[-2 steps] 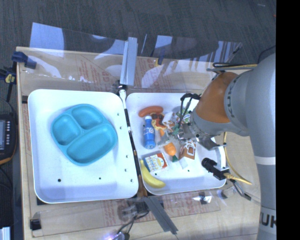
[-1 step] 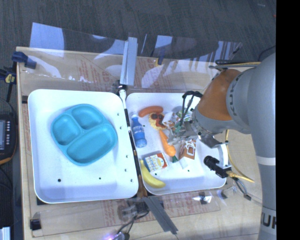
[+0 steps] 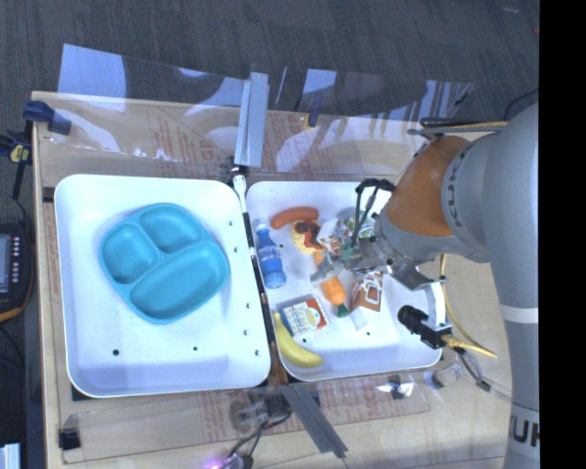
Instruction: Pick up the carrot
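The gripper (image 3: pixel 341 258) is hovering at the carrot's (image 3: pixel 334 290) twelve o'clock, lining up. I cannot tell how its jaws are standing

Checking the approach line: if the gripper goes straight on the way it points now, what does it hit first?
Probably the carrot. The gripper points down into the right bin just above it, though depth is unclear and the clutter beside it might be touched first.

My bench (image 3: pixel 137 147) is tan board under a glary clear sheet (image 3: pixel 183 92); dark grey carpet (image 3: pixel 275 27) beyond; black device (image 3: pixel 11 261) at the left edge.
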`<act>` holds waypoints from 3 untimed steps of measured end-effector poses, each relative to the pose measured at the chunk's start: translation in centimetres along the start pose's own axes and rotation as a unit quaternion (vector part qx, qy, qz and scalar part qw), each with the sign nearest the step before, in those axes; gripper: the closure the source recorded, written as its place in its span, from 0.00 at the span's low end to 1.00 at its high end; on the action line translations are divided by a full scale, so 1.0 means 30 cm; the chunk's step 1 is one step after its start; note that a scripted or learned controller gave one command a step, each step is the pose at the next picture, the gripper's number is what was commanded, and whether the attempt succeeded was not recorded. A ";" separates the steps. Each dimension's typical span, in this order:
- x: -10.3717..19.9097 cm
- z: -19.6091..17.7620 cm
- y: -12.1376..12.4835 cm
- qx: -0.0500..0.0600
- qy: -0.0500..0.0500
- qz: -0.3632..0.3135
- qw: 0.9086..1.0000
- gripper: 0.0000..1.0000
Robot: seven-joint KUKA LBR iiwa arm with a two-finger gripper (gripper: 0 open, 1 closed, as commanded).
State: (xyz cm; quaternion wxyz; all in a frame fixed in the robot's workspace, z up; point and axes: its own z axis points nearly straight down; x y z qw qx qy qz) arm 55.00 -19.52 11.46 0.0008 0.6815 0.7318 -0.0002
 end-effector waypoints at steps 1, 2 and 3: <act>0.075 0.078 0.064 0.001 0.000 -0.010 1.000 0.00; 0.075 0.046 0.065 0.000 -0.001 -0.012 1.000 1.00; -0.015 -0.449 -0.166 0.000 0.001 0.029 1.000 1.00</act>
